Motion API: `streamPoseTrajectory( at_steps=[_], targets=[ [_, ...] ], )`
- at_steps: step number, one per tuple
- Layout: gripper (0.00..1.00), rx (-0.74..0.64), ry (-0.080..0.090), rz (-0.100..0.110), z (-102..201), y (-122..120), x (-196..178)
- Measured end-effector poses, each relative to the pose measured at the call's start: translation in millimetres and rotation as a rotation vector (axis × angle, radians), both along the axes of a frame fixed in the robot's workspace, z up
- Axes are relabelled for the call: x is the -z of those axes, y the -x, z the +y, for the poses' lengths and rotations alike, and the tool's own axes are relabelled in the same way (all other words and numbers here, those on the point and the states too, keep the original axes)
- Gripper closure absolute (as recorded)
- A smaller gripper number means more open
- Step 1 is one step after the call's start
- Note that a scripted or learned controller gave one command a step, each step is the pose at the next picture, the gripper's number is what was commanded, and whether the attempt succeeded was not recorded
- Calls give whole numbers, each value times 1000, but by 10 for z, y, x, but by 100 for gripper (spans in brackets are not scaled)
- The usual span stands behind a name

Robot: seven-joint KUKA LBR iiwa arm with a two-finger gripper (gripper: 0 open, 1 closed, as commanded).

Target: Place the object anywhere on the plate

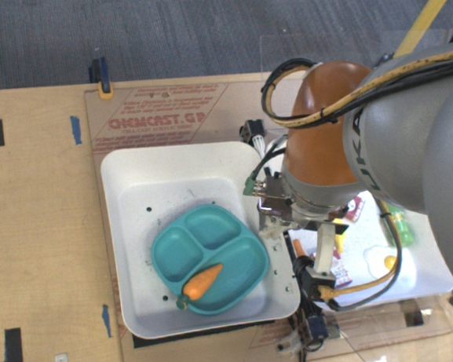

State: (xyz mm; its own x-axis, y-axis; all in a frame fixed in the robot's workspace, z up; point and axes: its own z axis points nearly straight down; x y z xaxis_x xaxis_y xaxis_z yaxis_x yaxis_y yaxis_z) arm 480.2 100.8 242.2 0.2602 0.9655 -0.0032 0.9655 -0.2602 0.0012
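Note:
A teal plate (210, 258) with three compartments lies in the left white bin (128, 224). An orange toy carrot (201, 282) with a green tip rests in the plate's large front compartment, pointing up and to the right. My gripper (293, 237) hangs below the grey and orange wrist, over the wall between the two bins and just right of the plate. The wrist hides most of it. Nothing shows in its grasp.
The right bin (432, 276) holds a colourful packet (350, 211), a green thing (401, 229), a small yellow piece (390, 263) and a white object (375, 262), partly under the arm. The arm's bulk covers most of that bin.

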Motion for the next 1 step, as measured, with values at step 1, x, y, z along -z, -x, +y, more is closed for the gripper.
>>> streamPoseTrajectory(
  at_steps=[1],
  targets=[
    [0,0,0,2,4,3,4]
  ],
)
